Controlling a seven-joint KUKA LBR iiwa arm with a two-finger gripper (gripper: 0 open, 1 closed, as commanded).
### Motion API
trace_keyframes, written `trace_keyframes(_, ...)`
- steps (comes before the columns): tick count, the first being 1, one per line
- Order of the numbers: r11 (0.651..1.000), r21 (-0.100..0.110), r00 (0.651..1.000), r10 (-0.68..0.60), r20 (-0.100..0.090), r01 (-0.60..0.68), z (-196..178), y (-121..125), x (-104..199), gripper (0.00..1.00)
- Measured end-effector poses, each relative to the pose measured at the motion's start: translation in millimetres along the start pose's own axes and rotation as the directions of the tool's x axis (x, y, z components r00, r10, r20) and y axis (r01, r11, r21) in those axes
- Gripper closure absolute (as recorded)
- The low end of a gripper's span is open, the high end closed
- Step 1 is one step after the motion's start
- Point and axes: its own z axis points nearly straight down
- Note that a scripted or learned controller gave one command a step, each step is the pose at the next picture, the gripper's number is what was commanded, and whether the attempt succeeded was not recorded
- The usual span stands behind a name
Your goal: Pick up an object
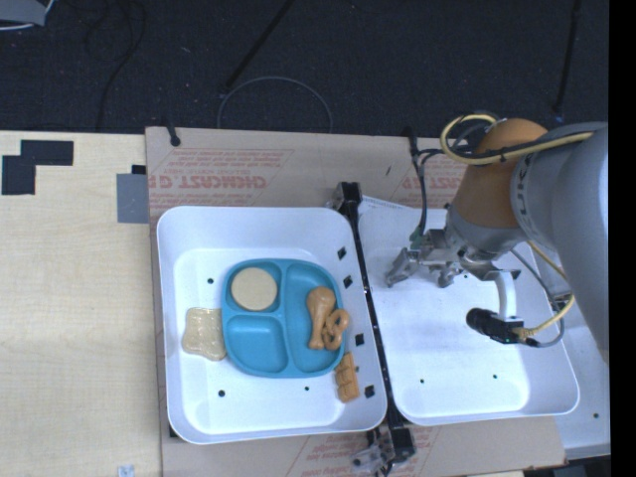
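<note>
Objects for picking are all seen in the left bin (189, 229), well apart from the gripper (422, 269), across the divider between the two bins.

- Blue plate (260, 351): three compartments, seated mid-bin, far to the left of the jaws.
- Round tan disc (252, 288): lies flat in the plate's upper-left compartment.
- Tan pretzel-like piece (326, 317): lies in the plate's right compartment, the plate item nearest the jaws, still clearly apart from them.
- Pale bread-like piece (204, 333): on the bin floor, touching the plate's left edge, farthest from the jaws.
- Small orange-brown piece (347, 377): on the bin floor just beside the plate's lower-right corner, below and left of the jaws.

Gripper is located over the right bin (477, 391), near its upper-left area, just right of the divider. Metal finger structure is seen splayed low over the white floor. Jaw state: cannot be told from this slant view; nothing is seen between them.

Arm (556, 197) is seen entering from the right, with the orange band (492, 182) above the wrist. A black cable end (492, 324) hangs below and right of the jaws, over the right bin floor.
</note>
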Motion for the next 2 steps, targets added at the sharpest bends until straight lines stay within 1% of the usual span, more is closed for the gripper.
trace_keyframes(1, 1.0, 0.001, 1.0, 0.003, -0.001, -0.003, -10, 0, -1, 1.0)
trace_keyframes(2, 1.0, -0.006, 1.0, 0.0, 0.001, 0.0, -65, -1, -11, 1.0)
